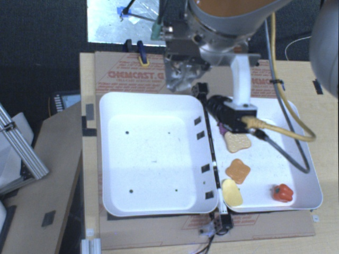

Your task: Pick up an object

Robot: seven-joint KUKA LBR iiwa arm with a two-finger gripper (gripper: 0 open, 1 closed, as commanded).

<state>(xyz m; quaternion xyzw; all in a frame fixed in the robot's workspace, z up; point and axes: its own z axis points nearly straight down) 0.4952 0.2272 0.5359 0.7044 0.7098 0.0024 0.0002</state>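
"In the right bin (262, 167), what do you count?"

"Four items, camera view. One: tan slice (237, 141), near the divide between the bins, towards the far end. Two: orange piece (238, 171), just beside the slice on the near side. Three: yellow piece (231, 193), near corner, close against the wall it shares with the other bin. Four: red pepper (283, 192), near end, well apart from the other three, towards the outer wall."

"And the left bin (153, 163)?"

"White floor, a few small dark dots. Nothing else to enter."

"Gripper (181, 81)?"

"High, over the far rim of the left bin, above the printed cardboard (130, 74). The arm (228, 23) comes in over the top of the frame. Whether the gripper is open or closed I cannot tell; it is seen from above and partly shadowed. Nothing shows in it."

"State of the task, then?"

"By my reading, not begun in any useful sense. All four items lie flat on the bin floor, none lifted. The gripper is well apart from every one of them and over the wrong bin."

"Left to do?"

"Everything: choose an item, travel across to the right bin, descend, close on it, lift. The pepper looks the bulkiest; the three flat pieces would likely be harder to take."
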